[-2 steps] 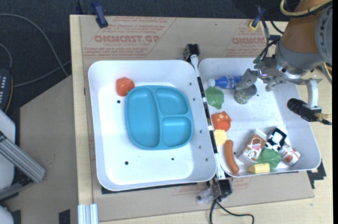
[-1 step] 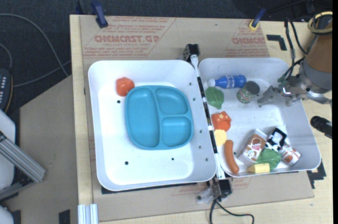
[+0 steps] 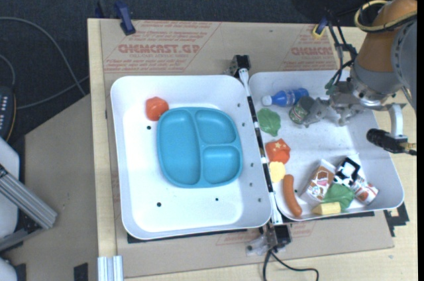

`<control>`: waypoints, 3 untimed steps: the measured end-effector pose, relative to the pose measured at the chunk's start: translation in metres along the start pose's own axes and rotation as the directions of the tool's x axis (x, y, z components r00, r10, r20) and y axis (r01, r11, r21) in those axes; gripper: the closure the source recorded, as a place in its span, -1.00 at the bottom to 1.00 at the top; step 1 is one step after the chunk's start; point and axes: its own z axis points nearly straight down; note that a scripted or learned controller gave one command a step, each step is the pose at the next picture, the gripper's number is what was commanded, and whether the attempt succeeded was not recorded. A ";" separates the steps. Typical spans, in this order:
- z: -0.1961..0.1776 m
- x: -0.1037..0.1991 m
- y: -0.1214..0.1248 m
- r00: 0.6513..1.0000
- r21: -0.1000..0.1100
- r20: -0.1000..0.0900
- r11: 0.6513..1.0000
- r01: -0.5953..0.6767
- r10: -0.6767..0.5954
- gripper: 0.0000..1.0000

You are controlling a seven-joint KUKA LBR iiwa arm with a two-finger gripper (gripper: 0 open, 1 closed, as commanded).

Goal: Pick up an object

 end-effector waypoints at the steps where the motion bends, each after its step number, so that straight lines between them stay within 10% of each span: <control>1: -0.015 0.006 -0.110 1.000 -0.078 0.014 0.997 -0.011 0.012 -1.00; 2: 0.007 0.020 -0.005 1.000 -0.009 0.008 1.000 -0.008 0.008 -1.00; 3: 0.013 0.005 -0.122 1.000 -0.077 0.014 0.997 -0.011 0.012 -1.00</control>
